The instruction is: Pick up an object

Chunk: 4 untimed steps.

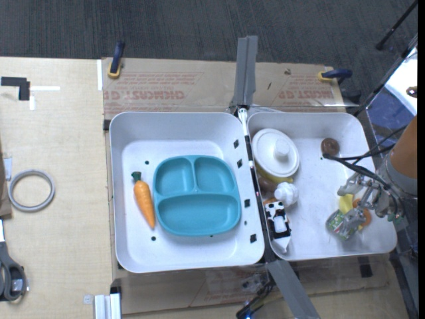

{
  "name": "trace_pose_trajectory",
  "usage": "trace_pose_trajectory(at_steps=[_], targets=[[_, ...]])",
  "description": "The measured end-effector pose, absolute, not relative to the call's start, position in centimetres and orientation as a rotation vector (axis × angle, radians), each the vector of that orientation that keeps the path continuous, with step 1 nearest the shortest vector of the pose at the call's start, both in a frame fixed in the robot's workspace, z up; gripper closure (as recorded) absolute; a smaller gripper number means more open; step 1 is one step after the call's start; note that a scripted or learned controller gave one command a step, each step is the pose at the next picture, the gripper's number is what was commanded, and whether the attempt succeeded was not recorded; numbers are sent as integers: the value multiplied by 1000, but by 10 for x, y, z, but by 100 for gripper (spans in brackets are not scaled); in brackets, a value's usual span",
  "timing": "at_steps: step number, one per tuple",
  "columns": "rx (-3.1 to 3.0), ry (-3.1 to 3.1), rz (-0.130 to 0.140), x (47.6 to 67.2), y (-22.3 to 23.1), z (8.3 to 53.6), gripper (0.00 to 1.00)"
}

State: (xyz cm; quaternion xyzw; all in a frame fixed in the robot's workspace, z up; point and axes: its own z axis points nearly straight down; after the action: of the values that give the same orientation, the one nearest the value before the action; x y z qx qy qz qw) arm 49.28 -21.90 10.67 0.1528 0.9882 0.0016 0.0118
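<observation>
arm: i see it reaching in from the right, wrist low over the right bin (312,244)
gripper (353,208): near corner; open or closed, i cannot tell

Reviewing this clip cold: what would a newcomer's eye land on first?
Likely the teal divided plate in the middle of the left bin, with the orange carrot lying beside it on its left. Next, the white lidded pot at the right bin's back left, and the gripper low over small items near that bin's right side.
</observation>
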Motion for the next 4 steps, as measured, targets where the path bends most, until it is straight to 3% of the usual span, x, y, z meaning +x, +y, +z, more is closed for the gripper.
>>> trace_pose_trajectory(at_steps=[1,2,3,4], targets=[[706,3060,2,479,-221,92,0],[702,3057,1,480,-221,101,100],[745,3050,2,542,-141,92,100],[746,3049,1,542,-142,92,0]])
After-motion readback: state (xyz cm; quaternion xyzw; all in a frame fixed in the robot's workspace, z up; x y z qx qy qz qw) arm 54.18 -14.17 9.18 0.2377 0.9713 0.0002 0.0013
